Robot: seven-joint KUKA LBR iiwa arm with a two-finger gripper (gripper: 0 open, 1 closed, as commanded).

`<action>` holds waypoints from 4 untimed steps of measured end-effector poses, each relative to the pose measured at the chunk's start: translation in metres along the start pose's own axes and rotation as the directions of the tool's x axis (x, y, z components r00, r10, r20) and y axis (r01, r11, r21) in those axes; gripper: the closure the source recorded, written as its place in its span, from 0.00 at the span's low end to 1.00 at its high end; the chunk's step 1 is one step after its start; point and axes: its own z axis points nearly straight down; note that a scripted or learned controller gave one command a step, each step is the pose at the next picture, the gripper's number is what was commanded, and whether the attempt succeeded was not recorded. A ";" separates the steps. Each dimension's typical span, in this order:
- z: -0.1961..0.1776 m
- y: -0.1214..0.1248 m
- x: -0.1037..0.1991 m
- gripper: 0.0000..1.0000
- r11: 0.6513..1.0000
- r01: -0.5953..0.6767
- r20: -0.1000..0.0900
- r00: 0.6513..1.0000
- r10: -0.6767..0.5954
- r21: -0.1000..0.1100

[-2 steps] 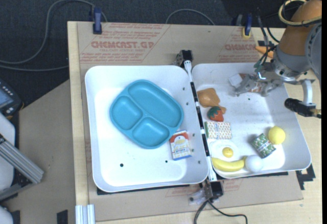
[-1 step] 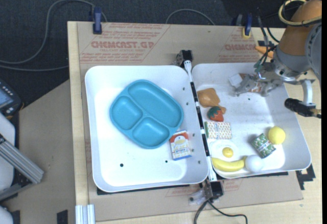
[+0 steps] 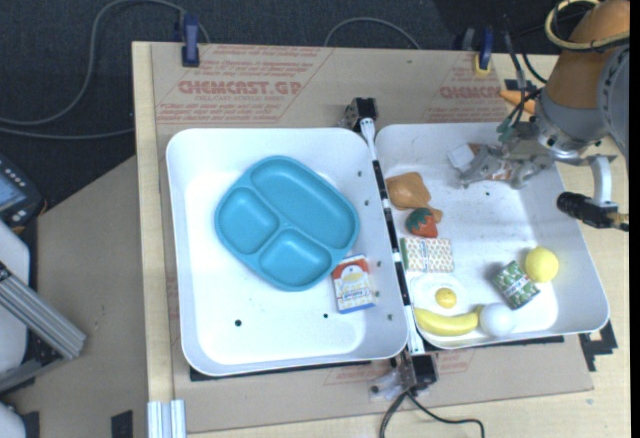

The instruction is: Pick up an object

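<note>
1. My grey two-finger gripper [image 3: 487,166] hangs over the right shallow white bin's [image 3: 590,271] far end; its grip I cannot tell
2. A brown bread-like lump [image 3: 408,190] lies nearby, untouched

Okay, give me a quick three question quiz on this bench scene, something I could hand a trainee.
1. True or false: the blue divided plastic plate lies in the right white bin.
2. Which item lies beside the plate? A) small white carton with an orange label B) yellow toy banana C) yellow ball
3. Fill in: the gripper is over the ____ bin's far part.

Key: 1 false; 2 A; 3 right.
</note>
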 end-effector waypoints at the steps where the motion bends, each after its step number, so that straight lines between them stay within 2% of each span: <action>1: 0.000 0.000 0.000 0.00 1.000 0.000 0.000 1.000 0.000 0.000; 4: 0.000 0.000 0.000 0.00 1.000 0.000 0.000 1.000 0.000 0.000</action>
